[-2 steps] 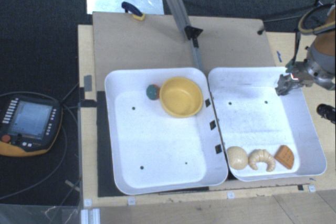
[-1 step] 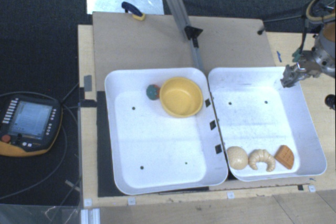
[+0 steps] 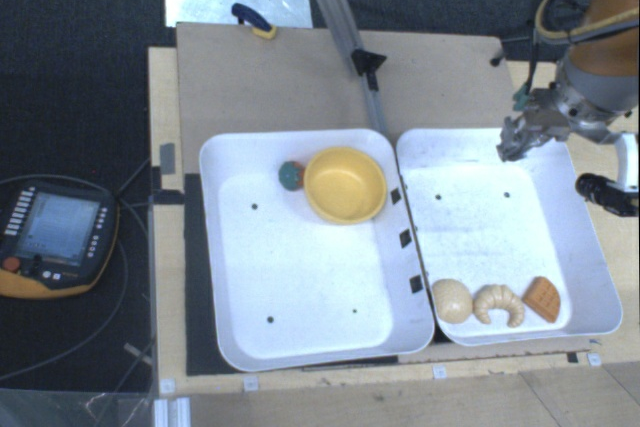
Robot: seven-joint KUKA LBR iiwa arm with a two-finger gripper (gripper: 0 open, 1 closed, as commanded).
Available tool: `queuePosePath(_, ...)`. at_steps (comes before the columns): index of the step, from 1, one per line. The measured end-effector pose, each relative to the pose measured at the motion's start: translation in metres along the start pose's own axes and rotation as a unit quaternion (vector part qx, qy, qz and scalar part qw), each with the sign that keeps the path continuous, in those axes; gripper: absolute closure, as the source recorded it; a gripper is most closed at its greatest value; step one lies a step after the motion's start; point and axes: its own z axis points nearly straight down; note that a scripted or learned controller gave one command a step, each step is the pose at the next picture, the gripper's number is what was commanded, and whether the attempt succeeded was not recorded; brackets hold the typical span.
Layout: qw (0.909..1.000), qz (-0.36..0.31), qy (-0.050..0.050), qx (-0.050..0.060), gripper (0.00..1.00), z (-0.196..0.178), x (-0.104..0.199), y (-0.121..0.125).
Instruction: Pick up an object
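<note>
The arm (image 3: 600,25) comes in from the right and hangs over the far right corner of the right bin (image 3: 500,225); its gripper (image 3: 512,143) sits just above the bin's far edge, and from where I stand I cannot tell how the hand is set, only that nothing shows in its grasp.

The things it might take lie well apart from it; three sit in a row along the near wall of the right bin: a pale round bun (image 3: 451,300), a croissant (image 3: 500,304) just beside it, and an orange waffle piece (image 3: 542,298) nearest the right corner. In the left bin (image 3: 300,315) a yellow bowl (image 3: 345,184) rests against the far right corner, with a small dark green ball (image 3: 290,175) touching its left side.

My worry is the crowding; the three pastries lie close together and pressed toward the wall, so a finger coming down could strike the rim or land on a neighbour and push it aside rather than close round one piece; the bun looks smooth and rounded, likely to squirt out of a pinch; the ball is tucked against the bowl, leaving little room on that side.
</note>
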Motion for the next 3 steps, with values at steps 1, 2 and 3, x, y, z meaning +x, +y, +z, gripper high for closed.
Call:
queuePosePath(1,1.0000,0.000,0.000,0.000,1.00,-0.007,0.052,0.002)
queuePosePath(2,1.0000,0.000,0.000,0.000,1.00,-0.004,0.113,0.014)
queuePosePath(3,1.0000,0.000,0.000,0.001,1.00,0.009,0.170,0.021)
